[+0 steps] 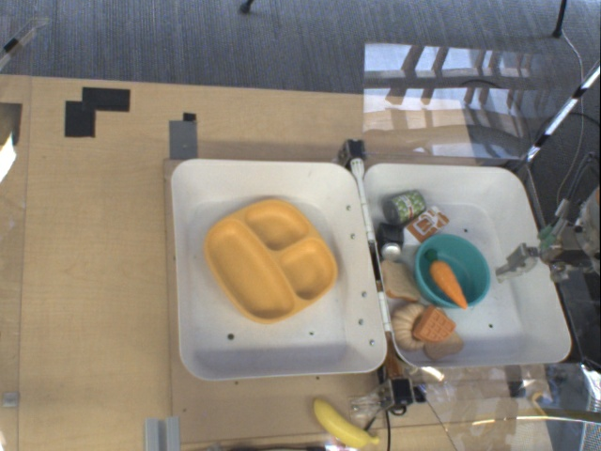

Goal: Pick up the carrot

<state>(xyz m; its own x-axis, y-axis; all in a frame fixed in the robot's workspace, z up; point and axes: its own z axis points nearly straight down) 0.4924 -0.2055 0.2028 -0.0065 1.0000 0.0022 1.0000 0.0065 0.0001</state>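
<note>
Carrot [449, 284] lies inside a teal bowl [470, 256] in the right bin [507, 205], tip pointing toward the lower right, thick end toward the bowl's left rim. Bowl sits left of centre in that bin.

Claw [522, 259] is at the right edge of the right bin, low over the bin floor, well apart from the bowl and carrot. Nothing between its fingers. It is small and partly blurred against the white; cannot tell whether it is spread or pressed together.

Other items in the right bin: a small green can [408, 205] near the top left, a red and white packet [429, 224] just beside it, a small black and white piece [390, 242] against the divider. Below the bowl, a brown waffle [434, 326] touching a pale shell-shaped piece [407, 319]; a tan slice [401, 280] sits just left of the bowl.

Left bin [216, 346] holds a yellow divided plate [270, 259], three compartments, roughly centred.

On the counter [94, 299], below the bins, a banana [342, 425] lies near the front edge.
</note>
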